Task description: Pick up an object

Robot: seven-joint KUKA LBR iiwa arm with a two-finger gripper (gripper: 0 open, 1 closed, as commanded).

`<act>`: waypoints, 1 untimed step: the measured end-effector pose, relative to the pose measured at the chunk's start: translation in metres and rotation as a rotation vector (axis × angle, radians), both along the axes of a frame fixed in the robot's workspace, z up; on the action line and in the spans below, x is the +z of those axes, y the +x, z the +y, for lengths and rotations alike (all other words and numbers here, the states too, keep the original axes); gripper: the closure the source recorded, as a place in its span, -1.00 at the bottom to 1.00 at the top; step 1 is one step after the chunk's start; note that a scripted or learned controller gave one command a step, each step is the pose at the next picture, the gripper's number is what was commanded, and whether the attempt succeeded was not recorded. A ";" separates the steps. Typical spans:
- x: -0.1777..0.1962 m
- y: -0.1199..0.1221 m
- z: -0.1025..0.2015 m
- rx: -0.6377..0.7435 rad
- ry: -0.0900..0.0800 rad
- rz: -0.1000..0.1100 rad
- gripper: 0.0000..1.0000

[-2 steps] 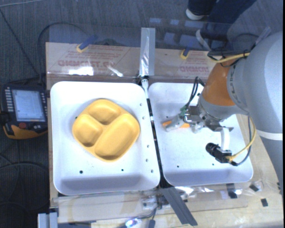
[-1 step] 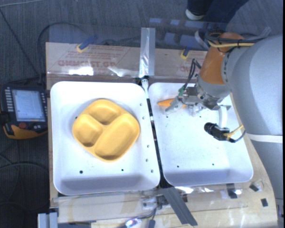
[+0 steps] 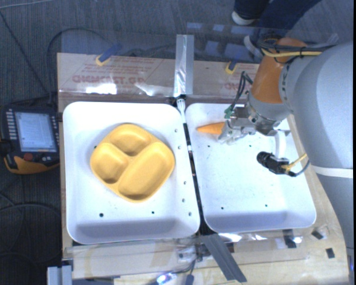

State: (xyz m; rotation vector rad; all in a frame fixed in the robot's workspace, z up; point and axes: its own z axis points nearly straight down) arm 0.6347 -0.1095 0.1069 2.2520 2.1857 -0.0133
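Observation:
An orange carrot-shaped cone (image 3: 209,128) lies in the right bin (image 3: 255,206) near its far left corner, with its tip pointing left. My gripper (image 3: 230,133) is low over that bin, right against the cone's thick end. The gripper's body covers where the two meet, so a hold on the cone cannot be made out. The orange-banded wrist (image 3: 267,82) rises behind it to the upper right.
A yellow three-compartment dish (image 3: 132,161) sits in the middle of the left bin (image 3: 83,218). A black plug with a yellow cable (image 3: 273,161) hangs from the arm over the right bin. A teach pendant (image 3: 26,136) lies left of the bench.

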 end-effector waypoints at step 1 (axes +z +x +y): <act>-0.014 -0.077 0.012 -0.135 0.004 -0.021 1.00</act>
